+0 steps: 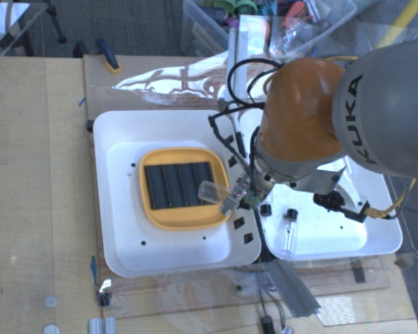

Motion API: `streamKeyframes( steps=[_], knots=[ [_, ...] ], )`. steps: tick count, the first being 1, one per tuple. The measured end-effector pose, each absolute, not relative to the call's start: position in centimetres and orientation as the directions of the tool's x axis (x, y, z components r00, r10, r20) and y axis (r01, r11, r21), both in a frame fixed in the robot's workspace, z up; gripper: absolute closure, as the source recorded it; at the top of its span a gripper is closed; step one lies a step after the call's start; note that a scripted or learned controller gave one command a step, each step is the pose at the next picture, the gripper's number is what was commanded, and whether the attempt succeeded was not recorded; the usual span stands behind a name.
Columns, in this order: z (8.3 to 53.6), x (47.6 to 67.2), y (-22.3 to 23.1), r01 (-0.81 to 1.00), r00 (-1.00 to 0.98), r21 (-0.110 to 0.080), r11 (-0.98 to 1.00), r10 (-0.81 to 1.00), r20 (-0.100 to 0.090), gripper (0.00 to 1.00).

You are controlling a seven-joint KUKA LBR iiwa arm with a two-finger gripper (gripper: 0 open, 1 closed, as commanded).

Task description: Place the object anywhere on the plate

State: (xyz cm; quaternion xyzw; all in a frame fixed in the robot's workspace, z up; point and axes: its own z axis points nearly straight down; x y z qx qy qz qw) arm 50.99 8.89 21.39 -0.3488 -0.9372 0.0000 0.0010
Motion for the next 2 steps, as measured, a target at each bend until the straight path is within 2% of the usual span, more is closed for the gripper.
streamKeyframes(
  steps=[1, 2],
  knots=[
    [19.0, 55.92, 7.96, 0.663, -0.749, 0.003, 0.749, 0.663, -0.001, 1.0],
    [19.03, 55.94, 7.94, 0.663, -0.749, 0.003, 0.749, 0.663, -0.001, 0.0]
  ],
)
